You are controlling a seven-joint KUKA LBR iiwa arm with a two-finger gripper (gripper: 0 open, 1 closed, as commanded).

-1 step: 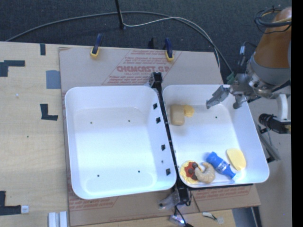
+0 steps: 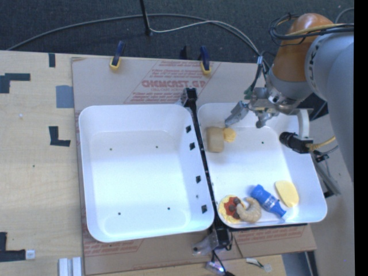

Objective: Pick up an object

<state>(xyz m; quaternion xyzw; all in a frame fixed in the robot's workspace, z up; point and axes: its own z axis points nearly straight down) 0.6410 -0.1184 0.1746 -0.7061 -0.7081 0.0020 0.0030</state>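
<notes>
My gripper hangs over the far part of the right bin, fingers spread open with nothing between them. Just left of and below it lie a tan block and a small yellow piece, touching each other near the divider. At the near end of that bin sit a blue bottle, a yellow oval, a tan pretzel-like piece and a red-and-yellow item.
The left bin lies beside the right one, separated by a black clipped divider. Cables run along the arm's right side and behind the bins. Blue-and-yellow clamps hold the cardboard base.
</notes>
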